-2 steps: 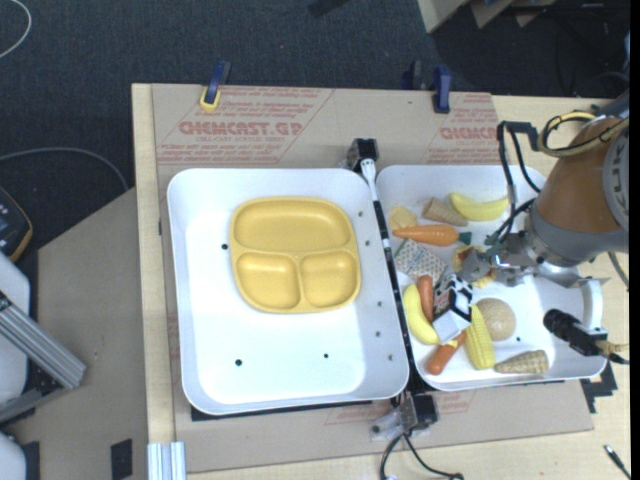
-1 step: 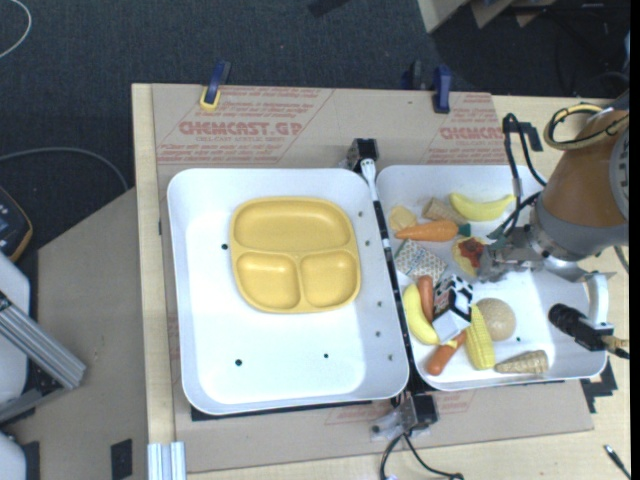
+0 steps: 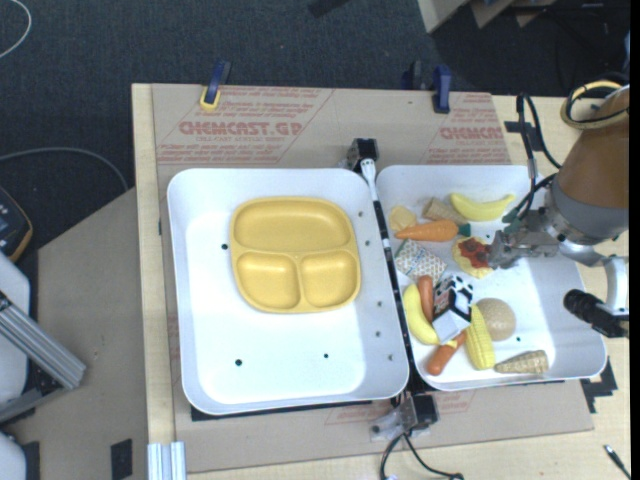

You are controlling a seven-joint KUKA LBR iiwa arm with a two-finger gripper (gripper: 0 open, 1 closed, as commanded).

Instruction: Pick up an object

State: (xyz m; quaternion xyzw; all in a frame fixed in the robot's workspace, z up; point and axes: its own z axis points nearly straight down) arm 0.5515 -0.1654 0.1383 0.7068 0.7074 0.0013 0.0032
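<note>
Red printed lettering runs along the far edge of the brown board (image 3: 300, 118) that carries the two bins. Above the left bin it reads "CHEMCAST G.P", with a line of smaller red print above and below it, too small to make out. Near the far right corner of the board, above the right bin, the same red print appears again (image 3: 470, 128), cut short to about "CHEMCAS"; the rest cannot be read.
</note>
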